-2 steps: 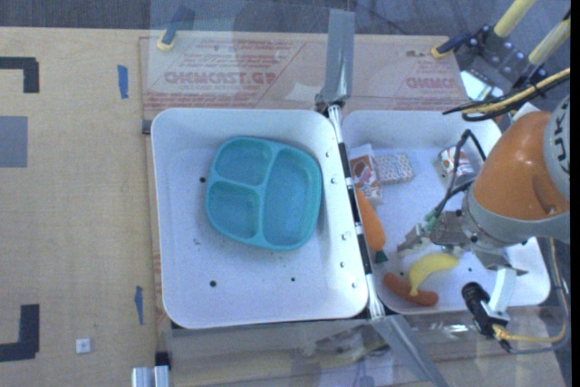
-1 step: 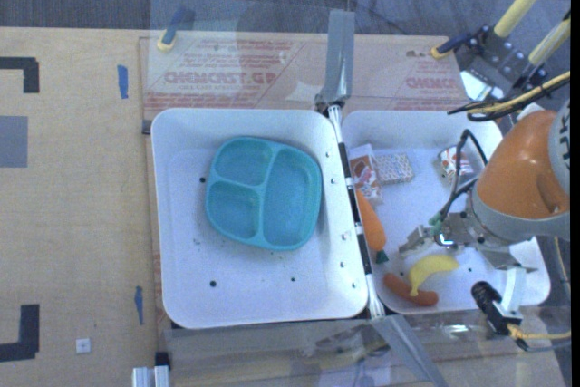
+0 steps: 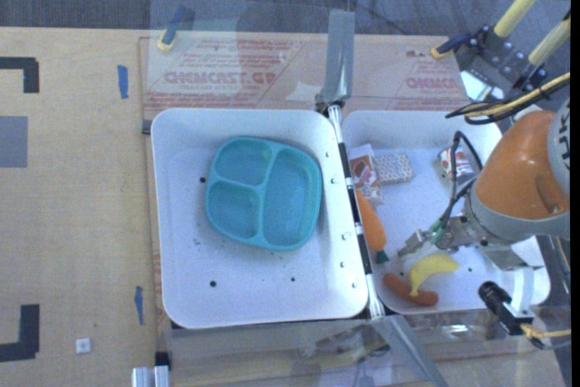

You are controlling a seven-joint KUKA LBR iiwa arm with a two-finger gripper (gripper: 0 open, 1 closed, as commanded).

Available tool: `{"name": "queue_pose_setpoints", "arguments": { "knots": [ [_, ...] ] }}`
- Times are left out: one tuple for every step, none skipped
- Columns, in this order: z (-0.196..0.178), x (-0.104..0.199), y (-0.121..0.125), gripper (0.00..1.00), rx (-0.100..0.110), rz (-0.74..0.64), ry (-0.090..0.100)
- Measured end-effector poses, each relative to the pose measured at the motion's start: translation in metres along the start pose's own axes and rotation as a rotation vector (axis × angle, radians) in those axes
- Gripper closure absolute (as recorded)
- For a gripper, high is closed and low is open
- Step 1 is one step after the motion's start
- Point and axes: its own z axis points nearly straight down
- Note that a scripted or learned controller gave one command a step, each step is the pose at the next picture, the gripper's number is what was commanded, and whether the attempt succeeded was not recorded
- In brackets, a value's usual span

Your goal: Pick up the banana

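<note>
Left bin point(image 3: 181, 195): shallow, white, square. It holds one teal divided plate point(image 3: 265, 192) with three compartments, lying flat near the bin's centre.

Right bin point(image 3: 412, 136): shallow, white, set just beside the left bin, the two rims meeting along a central seam. Contents:
- Banana point(image 3: 435, 266): yellow, curved, lying flat in the near half of the bin.
- Sausage point(image 3: 409, 289): reddish-brown, touching the banana's lower end, close to the near wall.
- Carrot point(image 3: 372, 227): orange, elongated, lying along the left wall.
- Small patterned box point(image 3: 391, 167): near the far left corner.
- Brown-and-white packet point(image 3: 363, 174): just beside the box, against the left wall.
- Red-and-white item point(image 3: 456, 160): far right part, partly hidden by the arm; kind cannot be told.

Gripper point(image 3: 426, 239): over the right bin, just above the banana's far side. Whether it is wide or narrow cannot be told; the banana is not seen between its tips.
</note>
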Motion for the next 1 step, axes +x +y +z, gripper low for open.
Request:
{"name": "queue_pose_setpoints", "arguments": {
  "knots": [
    [0.0002,-0.0182,-0.0026,0.0,0.0,-0.183,0.003]
  ]
}}
